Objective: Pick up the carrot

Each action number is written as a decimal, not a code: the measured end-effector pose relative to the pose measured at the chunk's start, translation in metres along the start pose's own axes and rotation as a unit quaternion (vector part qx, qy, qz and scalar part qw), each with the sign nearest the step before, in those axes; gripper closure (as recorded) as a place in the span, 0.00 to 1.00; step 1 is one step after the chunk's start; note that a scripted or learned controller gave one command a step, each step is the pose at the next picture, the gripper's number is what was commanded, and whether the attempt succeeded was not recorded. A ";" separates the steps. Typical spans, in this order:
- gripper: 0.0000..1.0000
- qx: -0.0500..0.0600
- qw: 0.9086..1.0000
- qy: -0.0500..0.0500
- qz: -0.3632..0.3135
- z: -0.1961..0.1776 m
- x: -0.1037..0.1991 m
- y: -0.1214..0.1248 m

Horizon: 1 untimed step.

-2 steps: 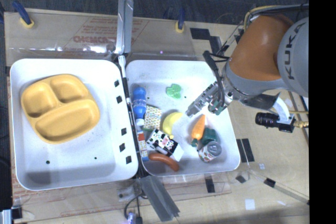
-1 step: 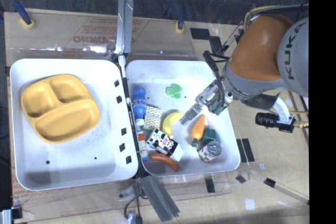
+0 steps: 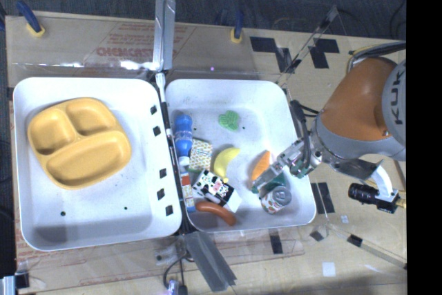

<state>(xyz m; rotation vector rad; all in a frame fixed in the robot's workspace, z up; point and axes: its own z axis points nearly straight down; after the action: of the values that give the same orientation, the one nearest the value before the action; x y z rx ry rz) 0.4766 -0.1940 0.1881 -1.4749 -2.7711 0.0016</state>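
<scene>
Camera view, nearest first: a sausage (image 3: 215,213) and a crushed can (image 3: 277,198) lie at the front edge of the right bin (image 3: 276,93). Just behind the can lies the carrot (image 3: 260,164), an orange wedge beside a yellow banana (image 3: 225,161). My pincer (image 3: 293,161) sits at the carrot's right, close by; I cannot tell whether it is apart or together. I judge this the approach: next I must settle over the carrot and close. Farther off, a green piece (image 3: 229,121).

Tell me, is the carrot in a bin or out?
In: the carrot lies inside the right bin, beside the can.
</scene>
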 end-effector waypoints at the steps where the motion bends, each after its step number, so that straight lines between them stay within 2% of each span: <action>1: 0.00 -0.002 0.999 -0.002 -0.046 -0.061 0.011 0.009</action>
<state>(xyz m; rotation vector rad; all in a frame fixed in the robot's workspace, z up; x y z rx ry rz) 0.4777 -0.1803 0.2492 -1.3484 -2.8398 -0.0001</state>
